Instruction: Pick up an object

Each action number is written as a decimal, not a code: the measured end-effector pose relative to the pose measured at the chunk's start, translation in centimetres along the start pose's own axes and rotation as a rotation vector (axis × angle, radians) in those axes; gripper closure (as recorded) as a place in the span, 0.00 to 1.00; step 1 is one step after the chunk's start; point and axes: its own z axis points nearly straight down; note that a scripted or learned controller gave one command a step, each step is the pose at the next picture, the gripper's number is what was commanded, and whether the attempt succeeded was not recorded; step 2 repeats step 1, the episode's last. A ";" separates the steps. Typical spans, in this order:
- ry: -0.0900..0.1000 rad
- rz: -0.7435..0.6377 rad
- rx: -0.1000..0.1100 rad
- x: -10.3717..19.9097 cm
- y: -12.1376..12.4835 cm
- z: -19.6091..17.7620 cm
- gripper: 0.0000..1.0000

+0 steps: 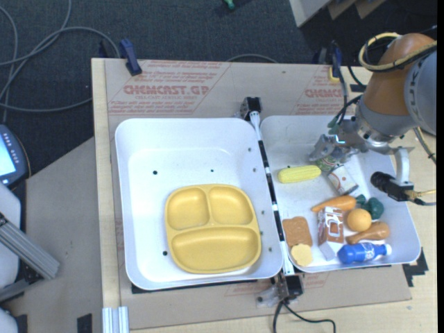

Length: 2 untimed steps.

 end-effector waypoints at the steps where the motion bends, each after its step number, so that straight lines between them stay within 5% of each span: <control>1: -0.001 -0.005 -0.013 8.6 0.4 -7.3 1.00; 2: -0.001 -0.005 -0.013 8.6 0.4 -7.3 1.00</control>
